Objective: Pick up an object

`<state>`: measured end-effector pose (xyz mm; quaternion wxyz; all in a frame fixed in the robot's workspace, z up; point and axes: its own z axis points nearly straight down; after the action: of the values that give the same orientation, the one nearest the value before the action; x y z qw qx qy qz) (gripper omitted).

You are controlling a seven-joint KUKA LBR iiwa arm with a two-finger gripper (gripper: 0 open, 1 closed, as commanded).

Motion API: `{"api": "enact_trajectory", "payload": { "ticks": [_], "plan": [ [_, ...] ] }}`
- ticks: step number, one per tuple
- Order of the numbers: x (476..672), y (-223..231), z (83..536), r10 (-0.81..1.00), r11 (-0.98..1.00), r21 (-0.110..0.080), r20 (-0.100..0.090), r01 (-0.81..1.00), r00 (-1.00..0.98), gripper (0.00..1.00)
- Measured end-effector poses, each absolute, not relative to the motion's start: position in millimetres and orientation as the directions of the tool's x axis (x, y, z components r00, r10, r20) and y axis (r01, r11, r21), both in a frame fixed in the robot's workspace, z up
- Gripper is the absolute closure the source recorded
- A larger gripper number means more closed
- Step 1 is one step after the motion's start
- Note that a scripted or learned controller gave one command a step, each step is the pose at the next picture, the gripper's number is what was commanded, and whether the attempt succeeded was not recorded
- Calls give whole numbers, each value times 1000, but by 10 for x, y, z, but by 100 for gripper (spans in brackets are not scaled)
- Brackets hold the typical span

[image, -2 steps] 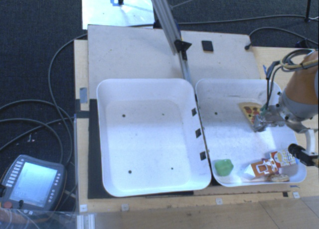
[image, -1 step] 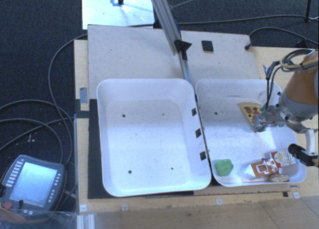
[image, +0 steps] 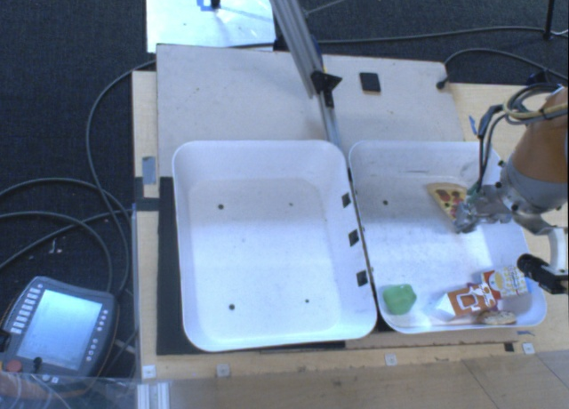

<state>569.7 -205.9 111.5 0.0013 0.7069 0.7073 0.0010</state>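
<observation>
- Gripper (image: 464,218) sits low in the right bin (image: 400,172), right of frame centre, its tip at the lower right corner of the pizza slice (image: 447,196)
- Claw state: cannot tell; the tip reads as a dark grey blur against the white floor
- Pizza slice lies flat near the bin's upper right, touching or just beside the tip; nothing is seen lifted
- Other candidates lie along the bin's lower edge: green lump (image: 398,298) at lower left, carton (image: 482,295) at lower right with a small tan piece (image: 500,316) just below it
- Judged step: closing on the pizza slice. A thin flat piece calls for the tip pressed right to the floor and centred over an edge, closing slowly so the slice does not skid toward the wall
- Risk, as judged: the tip is at the slice's corner, not its middle, so a close here may only pinch the corner or miss
- Wrist and orange band (image: 542,154) are cut off at the frame's right edge
- Slice's lower right corner is masked by the tip; actual contact cannot be confirmed
- Carton print is too small to read
- Left bin (image: 258,167) holds nothing for the task
</observation>
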Motion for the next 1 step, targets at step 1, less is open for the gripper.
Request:
{"api": "enact_trajectory", "payload": {
  "ticks": [1],
  "plan": [
    [5695, -2058, 1111, 1000, 0, 3, 0, 1000, 0, 0]
  ]
}}
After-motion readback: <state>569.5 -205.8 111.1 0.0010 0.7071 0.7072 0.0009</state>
